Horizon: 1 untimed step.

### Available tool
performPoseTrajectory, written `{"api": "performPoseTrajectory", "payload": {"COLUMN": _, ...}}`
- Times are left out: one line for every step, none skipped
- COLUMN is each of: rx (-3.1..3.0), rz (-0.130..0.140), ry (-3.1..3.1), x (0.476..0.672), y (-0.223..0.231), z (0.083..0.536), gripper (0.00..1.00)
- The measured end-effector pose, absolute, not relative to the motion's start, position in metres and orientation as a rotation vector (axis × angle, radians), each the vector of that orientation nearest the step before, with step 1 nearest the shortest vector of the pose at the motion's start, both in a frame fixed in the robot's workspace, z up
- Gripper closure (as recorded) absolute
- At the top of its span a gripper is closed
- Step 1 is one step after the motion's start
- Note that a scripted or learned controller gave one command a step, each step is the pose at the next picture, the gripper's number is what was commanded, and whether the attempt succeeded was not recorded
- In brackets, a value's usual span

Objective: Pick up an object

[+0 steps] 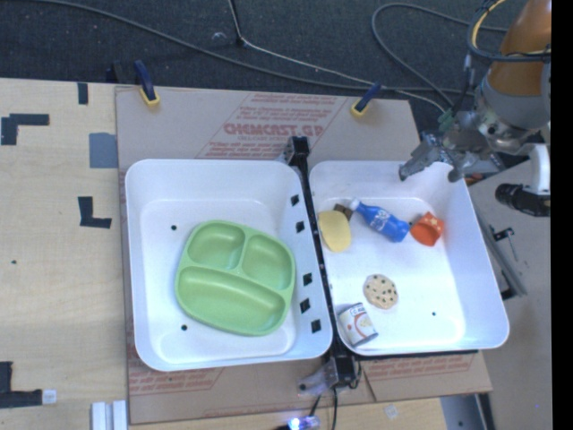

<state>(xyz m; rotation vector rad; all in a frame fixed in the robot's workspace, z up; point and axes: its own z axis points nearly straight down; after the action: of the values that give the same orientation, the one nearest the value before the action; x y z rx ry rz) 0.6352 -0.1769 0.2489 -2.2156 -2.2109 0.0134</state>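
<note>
Gripper [433,162] over right bin's [479,267] far right corner, fingers spread, nothing between them.

Right bin: blue bottle [380,221] touching yellow piece [336,231], orange item [428,229] just beside bottle's other end, cookie [380,290] mid-floor, small carton [359,324] against near rim. Bare floor along right wall. Left bin [143,240]: green divided plate [236,277].

Two white bins [143,240] are set side by side on a cardboard sheet [260,124], which is held by two yellow clamps [148,92], with black cables [269,52] trailed behind.
</note>
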Motion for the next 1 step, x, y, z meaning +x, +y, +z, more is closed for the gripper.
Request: {"api": "performPoseTrajectory", "payload": {"rx": -2.219, "rz": 0.002, "ry": -2.222, "x": 0.6376, "y": -0.1763, "z": 0.2573, "gripper": 0.0}}
